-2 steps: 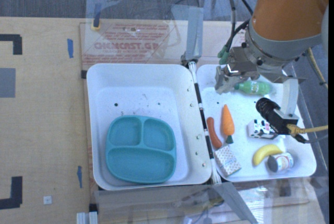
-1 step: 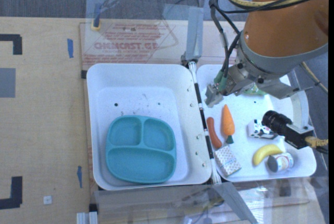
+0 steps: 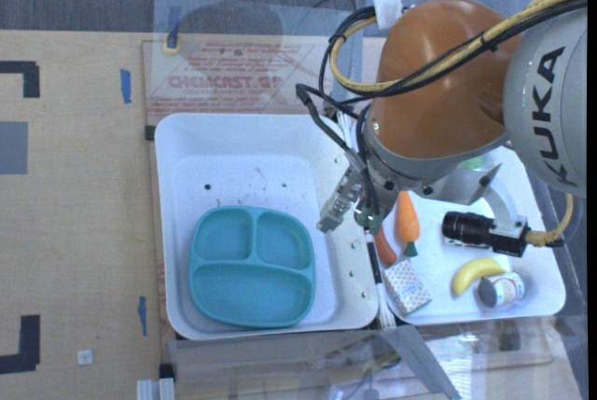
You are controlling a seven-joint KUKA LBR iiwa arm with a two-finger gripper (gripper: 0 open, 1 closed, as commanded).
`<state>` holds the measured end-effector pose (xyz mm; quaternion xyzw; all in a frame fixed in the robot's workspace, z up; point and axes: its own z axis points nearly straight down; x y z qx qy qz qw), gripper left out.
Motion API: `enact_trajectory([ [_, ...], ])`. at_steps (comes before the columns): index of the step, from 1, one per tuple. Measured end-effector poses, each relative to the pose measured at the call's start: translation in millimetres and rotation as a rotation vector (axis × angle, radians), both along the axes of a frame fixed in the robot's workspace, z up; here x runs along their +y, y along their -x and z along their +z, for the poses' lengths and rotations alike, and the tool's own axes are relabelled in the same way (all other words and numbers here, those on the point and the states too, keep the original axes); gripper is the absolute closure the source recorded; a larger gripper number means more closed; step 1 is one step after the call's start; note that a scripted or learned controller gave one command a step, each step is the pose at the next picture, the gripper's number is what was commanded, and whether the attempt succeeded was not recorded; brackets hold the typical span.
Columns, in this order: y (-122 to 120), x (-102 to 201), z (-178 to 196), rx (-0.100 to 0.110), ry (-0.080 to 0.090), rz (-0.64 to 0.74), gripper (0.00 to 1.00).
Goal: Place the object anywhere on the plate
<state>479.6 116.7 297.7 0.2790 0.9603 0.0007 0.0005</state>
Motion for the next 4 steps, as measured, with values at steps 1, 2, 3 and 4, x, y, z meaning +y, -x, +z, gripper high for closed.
enact_trajectory([
  [1,0,3,-144,0.0,0.0,0.326,1.0],
  [2,-1,-70,-113,-0.004,0.001,0.373,1.0],
  [3,0,-1,-56,-0.004,0.0,0.492,1.0],
  [4,0,20,-176,-0.001,-0.001,0.197,1.0],
])
